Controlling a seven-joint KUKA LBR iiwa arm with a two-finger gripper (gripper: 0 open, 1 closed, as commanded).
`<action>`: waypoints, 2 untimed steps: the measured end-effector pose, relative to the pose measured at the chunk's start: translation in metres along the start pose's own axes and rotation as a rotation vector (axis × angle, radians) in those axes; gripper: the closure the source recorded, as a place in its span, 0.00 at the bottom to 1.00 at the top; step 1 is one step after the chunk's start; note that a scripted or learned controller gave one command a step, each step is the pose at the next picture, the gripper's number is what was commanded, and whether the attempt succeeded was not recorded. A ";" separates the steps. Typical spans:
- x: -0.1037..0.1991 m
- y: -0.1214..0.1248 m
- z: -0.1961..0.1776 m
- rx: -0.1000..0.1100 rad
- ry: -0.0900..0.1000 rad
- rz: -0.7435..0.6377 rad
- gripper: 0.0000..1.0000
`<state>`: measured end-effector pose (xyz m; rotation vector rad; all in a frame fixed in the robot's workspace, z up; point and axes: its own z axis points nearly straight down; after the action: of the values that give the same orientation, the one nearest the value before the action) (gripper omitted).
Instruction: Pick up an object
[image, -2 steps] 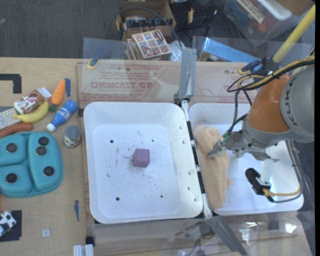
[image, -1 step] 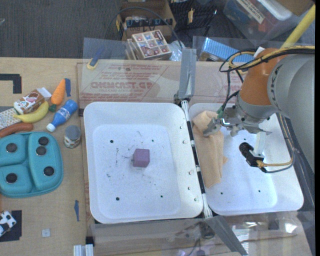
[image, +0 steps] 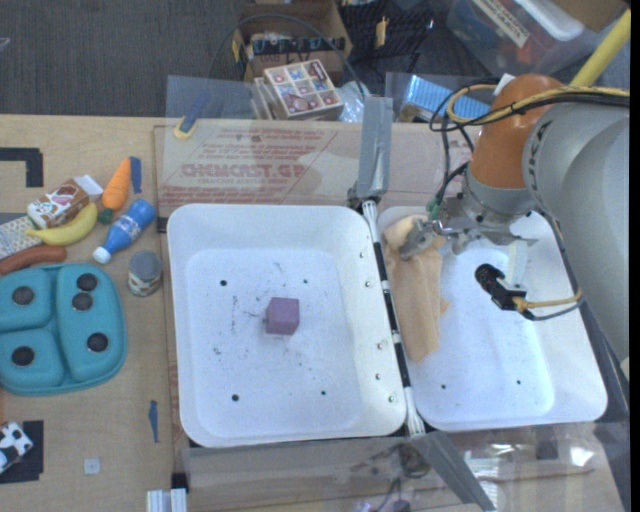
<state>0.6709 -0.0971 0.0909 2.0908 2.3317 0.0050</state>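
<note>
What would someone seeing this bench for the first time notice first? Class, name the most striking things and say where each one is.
The big grey arm with its orange band reaches in from the right over the right bin, next to a tan cloth draped along that bin's left side. A small purple block sits alone near the middle of the left bin. Left of the bins lies a teal tray among toy foods, including a banana.

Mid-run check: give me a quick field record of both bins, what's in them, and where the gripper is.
left bin: one small purple block, near the centre
right bin: beige cloth along its left wall
gripper: over the right bin's upper left corner, at the cloth's top end
grip: cannot tell from this view
purple block: lying free, apart from the arm
</note>
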 end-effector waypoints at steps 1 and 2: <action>-0.056 -0.096 -0.001 -0.003 0.000 0.006 0.00; -0.013 -0.055 -0.001 -0.010 -0.003 -0.113 0.00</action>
<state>0.6180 -0.1161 0.0918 1.9502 2.4389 0.0127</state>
